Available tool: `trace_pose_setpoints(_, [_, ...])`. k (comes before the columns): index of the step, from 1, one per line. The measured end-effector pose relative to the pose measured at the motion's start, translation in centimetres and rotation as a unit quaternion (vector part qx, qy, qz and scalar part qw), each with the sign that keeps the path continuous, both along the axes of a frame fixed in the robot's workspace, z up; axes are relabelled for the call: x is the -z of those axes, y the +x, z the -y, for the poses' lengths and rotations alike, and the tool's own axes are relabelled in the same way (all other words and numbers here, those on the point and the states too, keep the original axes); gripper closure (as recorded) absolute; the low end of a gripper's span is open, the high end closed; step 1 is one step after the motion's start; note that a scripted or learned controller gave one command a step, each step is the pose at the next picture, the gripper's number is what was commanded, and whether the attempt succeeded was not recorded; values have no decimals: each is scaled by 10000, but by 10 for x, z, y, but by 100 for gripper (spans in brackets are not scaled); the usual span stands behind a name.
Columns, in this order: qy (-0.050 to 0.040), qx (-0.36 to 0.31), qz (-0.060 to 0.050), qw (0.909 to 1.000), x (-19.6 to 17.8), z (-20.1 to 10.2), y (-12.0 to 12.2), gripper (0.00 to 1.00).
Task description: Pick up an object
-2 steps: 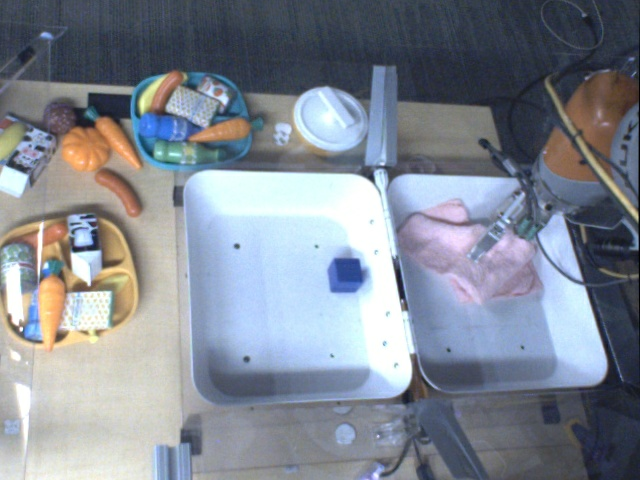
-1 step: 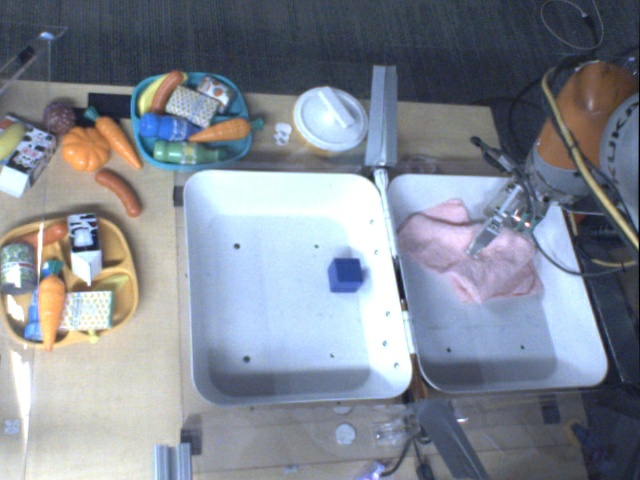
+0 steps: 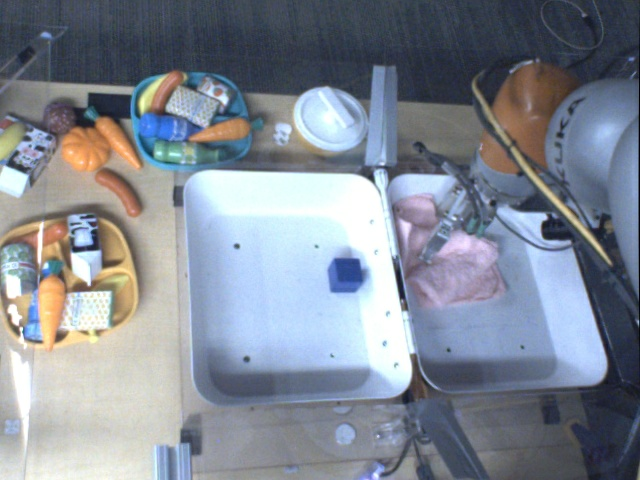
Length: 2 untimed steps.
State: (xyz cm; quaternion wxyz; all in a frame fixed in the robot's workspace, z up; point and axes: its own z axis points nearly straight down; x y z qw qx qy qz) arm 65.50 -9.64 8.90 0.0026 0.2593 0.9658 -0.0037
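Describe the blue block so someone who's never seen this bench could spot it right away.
Two shallow white bins sit side by side; look at the left bin, the larger-looking one away from the arm. The blue block lies on its floor, right of centre, near the divider. It is a small dark-blue cube, unlike the soft pink cloth in the right bin.

Claw (image 3: 440, 240) fingertips against pink cloth (image 3: 458, 268), indistinct.

Two white bins (image 3: 200, 268) sit side by side: one blue cube (image 3: 346, 274) in the left, one pink cloth (image 3: 455, 268) in the right, under one gripper (image 3: 452, 223).
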Motion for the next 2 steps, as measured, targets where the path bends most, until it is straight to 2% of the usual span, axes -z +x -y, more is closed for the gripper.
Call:
trace_pose_setpoints(1, [21, -15, 72, 10000, -13, -4, 4, 100])
trace_pose_setpoints(2, [37, -16, 30, 10000, -98, 30, -11, 100])
